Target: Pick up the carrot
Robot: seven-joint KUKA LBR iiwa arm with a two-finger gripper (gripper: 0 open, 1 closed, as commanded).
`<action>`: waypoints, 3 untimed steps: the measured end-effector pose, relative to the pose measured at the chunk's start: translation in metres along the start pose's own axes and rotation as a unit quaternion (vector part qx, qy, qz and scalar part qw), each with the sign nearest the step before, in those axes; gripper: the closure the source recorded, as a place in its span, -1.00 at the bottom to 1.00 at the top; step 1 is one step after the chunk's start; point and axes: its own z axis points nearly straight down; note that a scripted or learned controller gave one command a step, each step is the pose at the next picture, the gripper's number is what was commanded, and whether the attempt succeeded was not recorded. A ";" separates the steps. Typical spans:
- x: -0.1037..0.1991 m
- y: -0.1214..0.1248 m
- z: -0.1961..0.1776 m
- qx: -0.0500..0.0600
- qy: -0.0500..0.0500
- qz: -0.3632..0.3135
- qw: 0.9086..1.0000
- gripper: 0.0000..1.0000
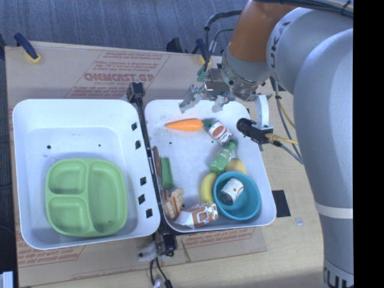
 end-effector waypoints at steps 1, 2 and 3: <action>-0.034 0.015 0.134 -0.004 -0.003 -0.029 1.000 -1.00; -0.034 0.014 0.125 0.000 -0.003 -0.033 0.999 1.00; 0.085 0.018 0.042 -0.005 0.000 -0.017 1.000 1.00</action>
